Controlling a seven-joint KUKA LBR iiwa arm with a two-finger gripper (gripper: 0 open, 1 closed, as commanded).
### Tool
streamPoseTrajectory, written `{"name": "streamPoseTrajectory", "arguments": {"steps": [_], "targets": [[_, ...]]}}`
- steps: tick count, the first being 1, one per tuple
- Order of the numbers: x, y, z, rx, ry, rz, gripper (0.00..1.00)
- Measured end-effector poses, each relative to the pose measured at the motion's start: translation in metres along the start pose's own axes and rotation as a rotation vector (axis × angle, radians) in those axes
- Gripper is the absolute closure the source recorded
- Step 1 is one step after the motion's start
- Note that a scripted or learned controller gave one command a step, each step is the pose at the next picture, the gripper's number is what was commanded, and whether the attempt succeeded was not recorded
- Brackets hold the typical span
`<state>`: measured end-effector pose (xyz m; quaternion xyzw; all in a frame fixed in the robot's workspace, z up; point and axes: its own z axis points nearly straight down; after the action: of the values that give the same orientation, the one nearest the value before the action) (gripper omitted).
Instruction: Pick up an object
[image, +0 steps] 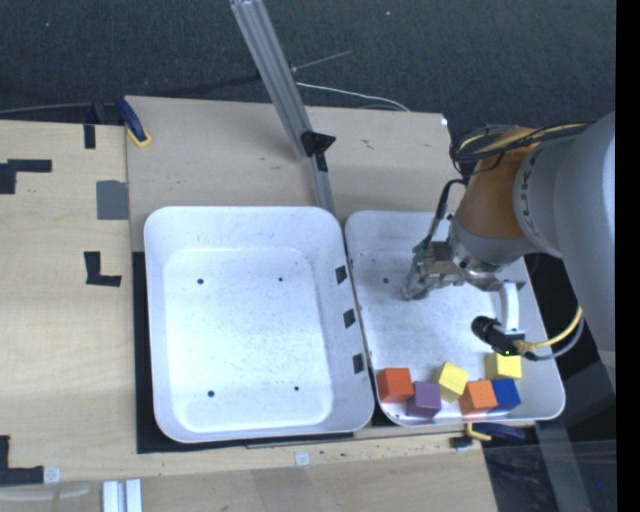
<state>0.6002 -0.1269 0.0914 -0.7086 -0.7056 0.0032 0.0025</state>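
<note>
Several small blocks lie along the near edge of the right bin (400, 235): an orange block (395, 383), a purple block (426, 398), a yellow block (453, 379), a second orange block (478, 396), a blue block (505, 394) and another yellow block (508, 366) near the right wall. My gripper (418, 283) hangs over the middle of the right bin, well behind the blocks and apart from them. I see nothing between its fingers, and their state is too small to read.
The left bin (160, 240) sits beside the right one, with small clips along the shared rim. A slanted metal pole (280, 80) rises behind the bins. The arm's grey body and orange band (490, 205) cover the right bin's far right corner.
</note>
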Motion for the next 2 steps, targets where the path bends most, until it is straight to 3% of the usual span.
{"name": "streamPoseTrajectory", "arguments": {"steps": [1,2], "targets": [[0.0177,0.0189,-0.0004,-0.008,0.002,-0.007,1.00],[0.0165,0.0181,-0.0003,-0.007,0.002,-0.005,0.00]]}}
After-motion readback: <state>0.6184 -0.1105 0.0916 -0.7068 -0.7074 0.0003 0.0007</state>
